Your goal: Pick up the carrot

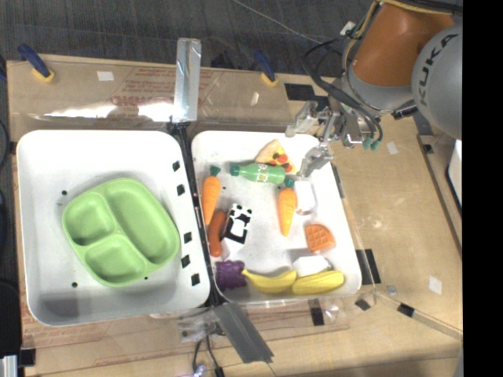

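Gripper (314, 162) up over top right part of right bin (346, 234), fingers apart, nothing between them. Carrot (287, 209) lying in right bin, just below gripper, near green bottle (258, 173). Second carrot (211, 195) by left wall. Banana (269, 280), corn (318, 282) at bottom. Green plate (119, 230) in left bin (31, 210)

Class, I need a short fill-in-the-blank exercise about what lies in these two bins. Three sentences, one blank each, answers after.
1. The divided plate in the left bin is coloured ____.
2. The green bottle lies in the ____ bin.
3. The yellow banana lies right beside a cob of ____.

Missing words: green; right; corn
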{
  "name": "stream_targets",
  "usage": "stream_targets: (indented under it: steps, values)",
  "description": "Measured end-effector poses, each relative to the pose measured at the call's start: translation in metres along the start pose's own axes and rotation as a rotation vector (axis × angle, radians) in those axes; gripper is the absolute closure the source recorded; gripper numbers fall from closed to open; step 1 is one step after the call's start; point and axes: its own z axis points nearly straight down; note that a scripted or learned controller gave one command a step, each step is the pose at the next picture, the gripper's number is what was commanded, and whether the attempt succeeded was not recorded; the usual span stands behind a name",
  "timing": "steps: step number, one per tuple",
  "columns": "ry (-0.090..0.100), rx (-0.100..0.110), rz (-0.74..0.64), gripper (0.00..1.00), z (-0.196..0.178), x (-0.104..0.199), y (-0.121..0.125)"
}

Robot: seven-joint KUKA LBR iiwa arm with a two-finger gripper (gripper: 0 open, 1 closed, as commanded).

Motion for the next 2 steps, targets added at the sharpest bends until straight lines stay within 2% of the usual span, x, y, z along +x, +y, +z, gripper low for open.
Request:
stream_targets:
  steps: [1, 2]
  values:
    - [-0.015, 0.000, 0.273, 0.00, 0.114, 0.017, -0.008]
    - [-0.004, -0.002, 0.296, 0.00, 0.138, 0.051, -0.009]
